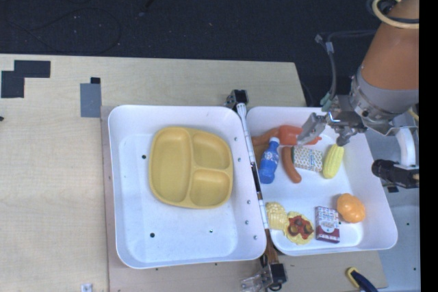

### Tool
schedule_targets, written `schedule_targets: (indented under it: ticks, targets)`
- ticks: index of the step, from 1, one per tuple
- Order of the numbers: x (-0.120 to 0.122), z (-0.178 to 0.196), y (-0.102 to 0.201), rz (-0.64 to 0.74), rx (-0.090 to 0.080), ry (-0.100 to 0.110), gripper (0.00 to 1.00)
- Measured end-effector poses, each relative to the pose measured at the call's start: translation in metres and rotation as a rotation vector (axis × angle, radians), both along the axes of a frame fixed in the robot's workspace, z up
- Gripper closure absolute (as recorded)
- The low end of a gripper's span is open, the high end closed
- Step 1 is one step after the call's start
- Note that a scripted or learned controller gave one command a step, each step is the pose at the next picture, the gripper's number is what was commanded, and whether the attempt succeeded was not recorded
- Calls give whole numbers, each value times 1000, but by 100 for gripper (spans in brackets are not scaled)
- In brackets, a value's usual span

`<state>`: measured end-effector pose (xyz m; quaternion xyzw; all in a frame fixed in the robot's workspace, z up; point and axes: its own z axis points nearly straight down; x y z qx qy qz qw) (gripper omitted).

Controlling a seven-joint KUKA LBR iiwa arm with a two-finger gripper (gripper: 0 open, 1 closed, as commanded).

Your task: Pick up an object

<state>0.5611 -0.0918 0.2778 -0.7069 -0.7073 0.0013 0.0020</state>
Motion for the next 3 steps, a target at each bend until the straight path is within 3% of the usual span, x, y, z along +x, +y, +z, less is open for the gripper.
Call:
schedule_targets:
  ticks: [1,2,3]
  targets:
    - [45,-100,-15,-1,0,0,0]
    - [39,-169,-19,-3,-1,-2,0]
    - [39,-159,-19,-6,1,0,100]
